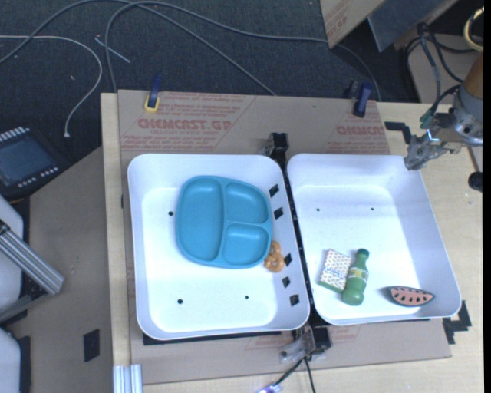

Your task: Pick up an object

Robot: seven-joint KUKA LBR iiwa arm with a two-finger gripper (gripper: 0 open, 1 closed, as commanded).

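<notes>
My bench is a pale board with red print, held by blue clamps at its back edge. Behind it, dark carpet with loose white cables trailing across. A cardboard box sits at top. Small dark screen at left, beside an aluminium rail. Even, soft light.

arm cut off by the right edge; claw blurred
</notes>
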